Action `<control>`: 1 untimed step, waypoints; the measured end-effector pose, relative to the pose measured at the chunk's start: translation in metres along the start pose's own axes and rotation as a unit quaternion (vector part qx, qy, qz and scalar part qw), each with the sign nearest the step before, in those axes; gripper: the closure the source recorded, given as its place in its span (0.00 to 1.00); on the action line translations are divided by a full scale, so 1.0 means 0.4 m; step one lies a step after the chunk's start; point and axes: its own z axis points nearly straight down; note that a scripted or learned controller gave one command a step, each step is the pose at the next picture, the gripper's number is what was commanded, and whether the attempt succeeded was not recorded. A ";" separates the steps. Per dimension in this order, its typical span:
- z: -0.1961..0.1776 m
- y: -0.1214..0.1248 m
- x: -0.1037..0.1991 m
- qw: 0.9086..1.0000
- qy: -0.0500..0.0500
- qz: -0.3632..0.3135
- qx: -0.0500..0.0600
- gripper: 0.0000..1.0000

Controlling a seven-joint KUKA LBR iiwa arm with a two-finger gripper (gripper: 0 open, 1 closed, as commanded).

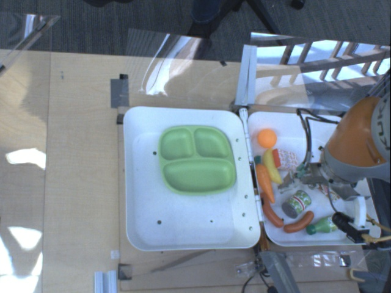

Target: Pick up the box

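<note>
Box [285,159], small, red on one side and pale speckled on the other, lies in the right bin [287,132], in its upper middle part, flat on the white floor. It sits just below the orange ball [266,138] and right beside the yellow banana [272,167], with the carrot [264,183] a little further left along the bin wall. The gripper [307,174] hangs near the box, just below and to the right of it, under the grey arm with its orange band [357,140]. Nothing of the box shows inside the gripper, so I judge that no grasp is made. Whether the gripper is open or closed I cannot tell, since the wrist and cables cover it from this angle.

Below the gripper lie a can [296,203] on its side, 2 red sausages [297,223] and a green toy [321,227]. The left bin [131,182] holds a green divided plate [197,160] with 3 compartments.

By my reading the task is at an early stage: the approach looks nearly done, and the box is not yet lifted. What is left is to line up over the box, close on it and raise it clear of the bin. The crowding by the banana may make a clean grip harder
</note>
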 end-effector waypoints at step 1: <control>0.027 -0.040 0.048 1.000 0.001 -0.016 0.003 0.00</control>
